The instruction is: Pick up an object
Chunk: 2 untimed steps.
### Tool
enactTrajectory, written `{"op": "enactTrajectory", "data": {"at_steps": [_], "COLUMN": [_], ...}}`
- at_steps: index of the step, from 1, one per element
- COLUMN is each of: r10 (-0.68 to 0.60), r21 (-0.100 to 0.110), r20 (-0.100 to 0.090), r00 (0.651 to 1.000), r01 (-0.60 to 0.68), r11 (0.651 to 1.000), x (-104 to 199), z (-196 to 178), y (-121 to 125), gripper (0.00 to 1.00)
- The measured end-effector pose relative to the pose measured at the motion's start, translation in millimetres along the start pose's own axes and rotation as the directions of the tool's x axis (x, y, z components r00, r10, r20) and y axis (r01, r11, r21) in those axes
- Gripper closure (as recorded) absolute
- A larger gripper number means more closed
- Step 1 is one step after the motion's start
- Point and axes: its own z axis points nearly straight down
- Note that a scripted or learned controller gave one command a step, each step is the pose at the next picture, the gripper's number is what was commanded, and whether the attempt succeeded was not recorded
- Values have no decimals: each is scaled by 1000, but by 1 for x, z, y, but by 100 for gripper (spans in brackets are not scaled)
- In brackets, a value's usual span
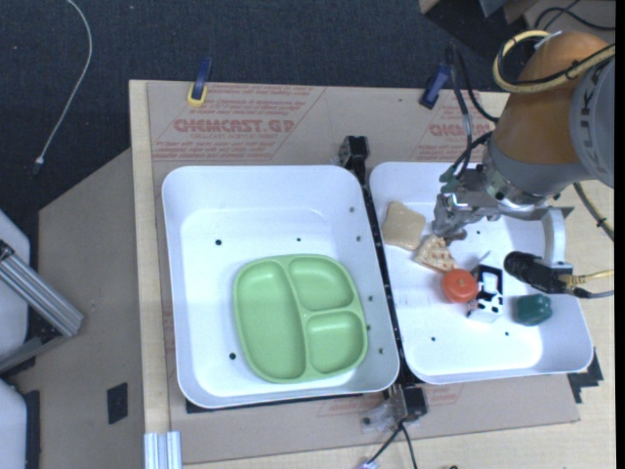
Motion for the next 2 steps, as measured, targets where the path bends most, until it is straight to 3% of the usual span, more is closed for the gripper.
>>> {"op": "enactTrajectory", "data": {"at_steps": [2], "r10": [-1], "r21": [1], "r20": [1], "r00": [1000], "r01": [1], "r11": [1000], "x": [109], "z": [-6], "y": [-25], "gripper": [100]}}
